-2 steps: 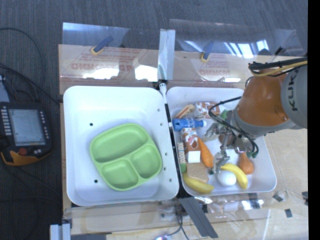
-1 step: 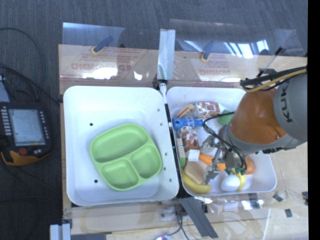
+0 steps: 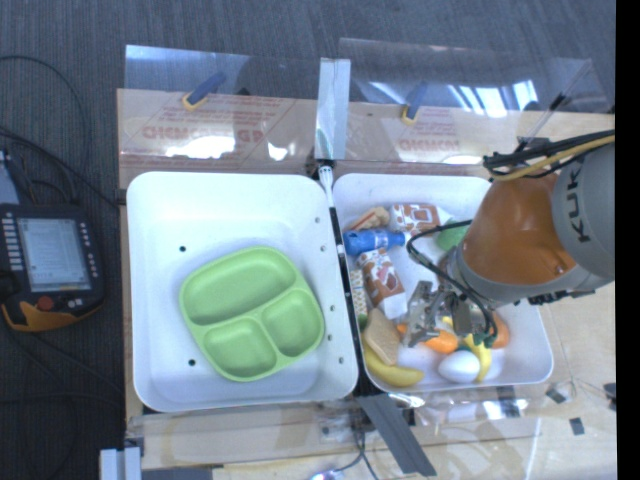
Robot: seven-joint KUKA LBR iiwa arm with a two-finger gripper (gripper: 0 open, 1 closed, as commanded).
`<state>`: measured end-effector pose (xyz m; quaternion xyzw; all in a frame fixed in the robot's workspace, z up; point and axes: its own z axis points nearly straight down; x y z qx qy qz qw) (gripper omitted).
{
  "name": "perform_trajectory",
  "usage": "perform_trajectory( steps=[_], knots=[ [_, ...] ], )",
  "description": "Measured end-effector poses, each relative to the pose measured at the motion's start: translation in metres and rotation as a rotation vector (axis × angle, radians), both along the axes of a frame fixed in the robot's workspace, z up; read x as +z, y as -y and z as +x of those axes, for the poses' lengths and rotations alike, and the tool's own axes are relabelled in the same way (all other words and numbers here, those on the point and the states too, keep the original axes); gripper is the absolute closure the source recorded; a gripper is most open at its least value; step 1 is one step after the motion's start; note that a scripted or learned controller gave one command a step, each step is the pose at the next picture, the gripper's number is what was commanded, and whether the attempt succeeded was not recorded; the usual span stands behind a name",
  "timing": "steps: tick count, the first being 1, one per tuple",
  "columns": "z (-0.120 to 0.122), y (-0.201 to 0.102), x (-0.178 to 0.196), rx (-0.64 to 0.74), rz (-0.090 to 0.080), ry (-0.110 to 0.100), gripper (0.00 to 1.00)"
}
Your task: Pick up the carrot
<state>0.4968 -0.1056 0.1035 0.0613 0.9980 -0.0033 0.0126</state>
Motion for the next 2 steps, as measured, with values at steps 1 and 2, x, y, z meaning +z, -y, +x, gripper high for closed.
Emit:
perform_trajectory(
  steps=[1,2],
  knots=[
    [-0.001,-0.074,0.083,0.182,0.006,-0.019,1.0],
    [0.001,0.008,0.019,0.404,0.003,-0.028,1.0]
  ],
)
